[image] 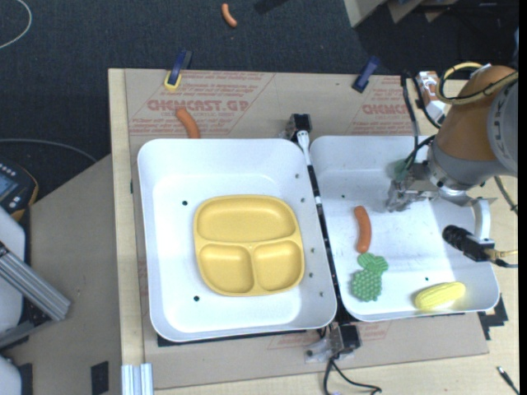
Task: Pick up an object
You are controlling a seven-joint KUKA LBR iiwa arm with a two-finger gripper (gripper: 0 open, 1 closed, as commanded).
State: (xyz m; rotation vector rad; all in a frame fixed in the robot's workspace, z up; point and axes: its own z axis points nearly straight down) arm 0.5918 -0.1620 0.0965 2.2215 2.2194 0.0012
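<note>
Right now your gripper (401, 192) hangs low over the upper part of the right bin (461, 245), and from this slant you cannot tell how it is set; nothing shows in its grasp. Your nearest candidate looks to be the orange sausage (362, 228), lying lengthwise just left of and below the gripper, apart from it. To do this step well, you would want to centre over the sausage's middle, turn the wrist so the closing direction runs across its narrow width, and descend straight, since a round, slim piece is likely to roll away from an off-centre pinch. Keep clear of the green grapes (368, 276) just below it, so you do not nudge both at once. Counting what lies there: the right bin has three things, one sausage, one bunch of grapes and one yellow corn cob (440, 295) near its lower right corner. The left bin (165, 220) holds one yellow divided plate (249, 243) with three compartments.
</note>
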